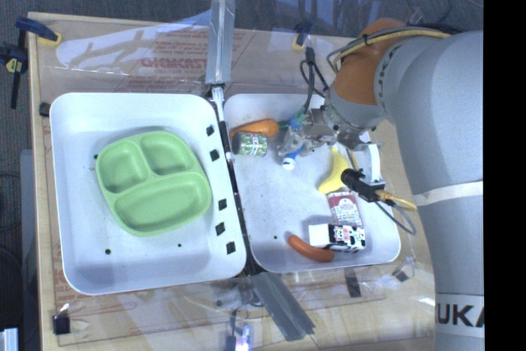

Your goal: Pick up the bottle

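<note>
A small clear bottle (pixel 289 145) with a blue cap lies in the right bin (pixel 271 210), near its back middle, cap end toward the front. My gripper (pixel 315 130) hangs low just to the right of the bottle, touching or nearly touching its upper end. The grey wrist with its orange band (pixel 359 78) rises behind the gripper and covers the bin's back right corner. From this angle I cannot make out whether anything sits inside the gripper.
Beside the bottle are a green can (pixel 251 145) and an orange carrot-like piece (pixel 256 127). A yellow banana (pixel 334 173), a red-and-white box (pixel 345 222) and a sausage (pixel 310 247) lie further front. The left bin (pixel 74 242) holds a green divided plate (pixel 153 181).
</note>
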